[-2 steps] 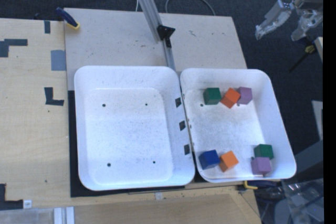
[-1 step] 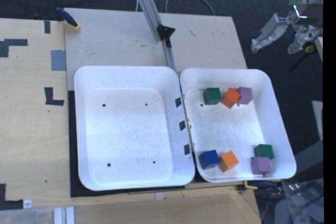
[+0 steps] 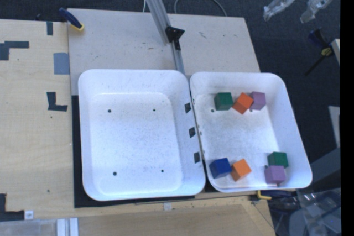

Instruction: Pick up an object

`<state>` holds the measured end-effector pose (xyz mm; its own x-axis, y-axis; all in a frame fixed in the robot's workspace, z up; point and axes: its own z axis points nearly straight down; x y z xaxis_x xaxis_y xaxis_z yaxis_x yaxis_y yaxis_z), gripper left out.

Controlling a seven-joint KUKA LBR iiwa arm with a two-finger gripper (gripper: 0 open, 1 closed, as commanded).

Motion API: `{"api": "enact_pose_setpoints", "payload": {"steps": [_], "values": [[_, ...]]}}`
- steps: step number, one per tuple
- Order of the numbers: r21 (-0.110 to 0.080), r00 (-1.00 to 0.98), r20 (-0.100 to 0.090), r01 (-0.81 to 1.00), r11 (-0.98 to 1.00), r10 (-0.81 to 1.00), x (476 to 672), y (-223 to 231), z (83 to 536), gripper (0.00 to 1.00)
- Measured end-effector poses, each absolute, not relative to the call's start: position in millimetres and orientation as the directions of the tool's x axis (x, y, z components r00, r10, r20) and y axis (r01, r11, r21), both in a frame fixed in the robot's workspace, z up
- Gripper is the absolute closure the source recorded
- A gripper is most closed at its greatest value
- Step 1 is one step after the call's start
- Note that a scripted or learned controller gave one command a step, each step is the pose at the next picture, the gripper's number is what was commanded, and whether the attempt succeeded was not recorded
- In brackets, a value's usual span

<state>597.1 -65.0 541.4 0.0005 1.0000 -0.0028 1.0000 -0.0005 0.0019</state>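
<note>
Several small cubes lie in the right bin (image 3: 287, 119). At its back sit a green cube (image 3: 223, 100), an orange cube (image 3: 242, 103) and a purple cube (image 3: 258, 99) in a row. Near its front edge are a blue cube (image 3: 220, 167), an orange cube (image 3: 240, 169), a green cube (image 3: 277, 160) and a purple cube (image 3: 275, 174). My gripper (image 3: 294, 4) hangs at the top right, high above the dark floor and well behind the right bin. Its two fingers stand apart, open, with nothing between them.
The left bin (image 3: 133, 135) stands beside the right one on the bench. A slanted metal pole (image 3: 157, 5) runs from the top down to the gap between the bins. A blue and yellow clamp (image 3: 72, 19) lies at the back left.
</note>
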Motion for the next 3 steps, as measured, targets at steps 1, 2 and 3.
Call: {"api": "enact_pose_setpoints", "payload": {"steps": [1, 2, 3], "values": [[-0.006, 0.0, -0.001, 1.0, 0.0, 1.0, 623.9, -66, 490, 0.0], [0.002, -0.004, 0.0, 1.0, 0.004, 1.0, 621.1, -28, 515, 0.0], [0.0, -0.001, -0.001, 1.0, 0.001, 1.0, 611.7, 4, 542, 0.0]]}}
